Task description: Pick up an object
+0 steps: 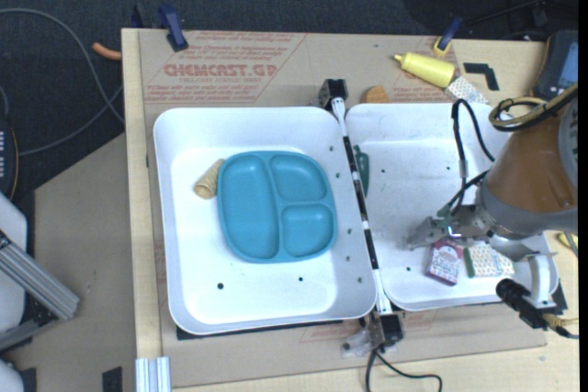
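**Hand hovering low over small packet in right bin**

Lying nearest the lens, the small pink packet (444,264) is sitting on the right bin (404,188) floor, just below and touching the hand (450,229). Whether the hand is spread or pinching, I cannot tell. Well off to its left, a blue divided plate (276,204) is resting in the left bin (184,197).

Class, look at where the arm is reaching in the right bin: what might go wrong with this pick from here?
1. The end effector sits low over a small flat packet, which may slip free.
2. The packet lies near the right bin's front wall and another packet, so it may snag or grab both.
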### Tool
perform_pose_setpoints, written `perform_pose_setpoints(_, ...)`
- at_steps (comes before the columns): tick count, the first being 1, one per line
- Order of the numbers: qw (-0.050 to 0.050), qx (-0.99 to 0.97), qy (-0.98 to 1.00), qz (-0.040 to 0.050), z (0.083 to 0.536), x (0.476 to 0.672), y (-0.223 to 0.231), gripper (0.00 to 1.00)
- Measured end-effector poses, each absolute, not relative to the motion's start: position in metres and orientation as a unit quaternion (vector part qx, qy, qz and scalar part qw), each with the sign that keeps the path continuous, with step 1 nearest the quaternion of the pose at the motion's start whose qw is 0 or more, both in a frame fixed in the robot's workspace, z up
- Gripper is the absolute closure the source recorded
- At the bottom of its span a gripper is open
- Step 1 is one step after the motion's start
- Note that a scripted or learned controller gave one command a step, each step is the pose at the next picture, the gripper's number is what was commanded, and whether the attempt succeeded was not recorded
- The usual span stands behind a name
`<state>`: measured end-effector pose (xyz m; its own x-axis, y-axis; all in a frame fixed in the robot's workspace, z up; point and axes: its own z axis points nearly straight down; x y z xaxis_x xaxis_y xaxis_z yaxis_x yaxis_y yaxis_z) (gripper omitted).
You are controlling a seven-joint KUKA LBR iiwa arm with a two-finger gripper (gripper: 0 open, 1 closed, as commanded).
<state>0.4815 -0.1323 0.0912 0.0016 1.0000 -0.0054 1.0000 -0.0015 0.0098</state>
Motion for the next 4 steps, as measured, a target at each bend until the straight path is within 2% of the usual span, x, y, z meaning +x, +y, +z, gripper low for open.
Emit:
perform_pose_setpoints(1, 0.009, 0.708, 0.706, 0.0024, 0.102, 0.483, -0.133, 1.0)
perform_pose_setpoints(3, 0.01, 0.709, 0.705, 0.0031, 0.121, 0.484, -0.133, 1.0)
perform_pose_setpoints(4, 0.01, 0.709, 0.705, 0.003, 0.121, 0.484, -0.133, 0.0)
